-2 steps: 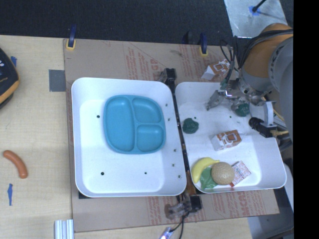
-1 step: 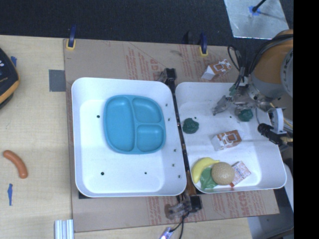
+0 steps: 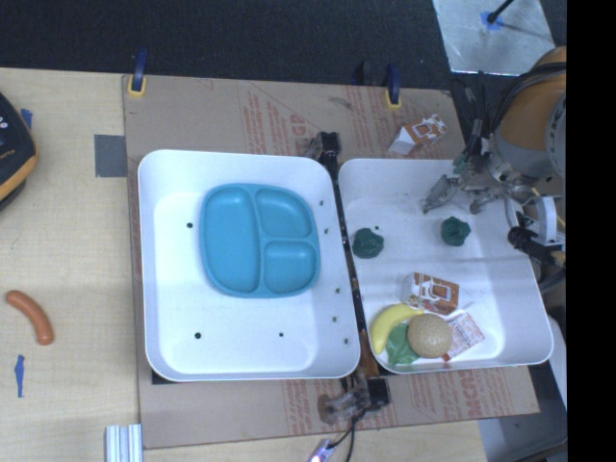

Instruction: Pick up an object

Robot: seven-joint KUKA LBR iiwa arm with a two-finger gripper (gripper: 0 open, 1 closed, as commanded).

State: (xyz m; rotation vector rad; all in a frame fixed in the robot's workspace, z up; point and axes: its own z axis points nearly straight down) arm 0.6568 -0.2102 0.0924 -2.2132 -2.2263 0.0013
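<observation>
Hovering over the right bin's far end, the gripper has its fingers spread apart, grasping nothing. Just beside them lies a roundish dark green object with no clear long axis; another green lump sits near the left wall.

Two smooth, glossy white plastic bins are seen on matt brown printed cardboard; a sectioned blue plastic plate looks satin.
</observation>
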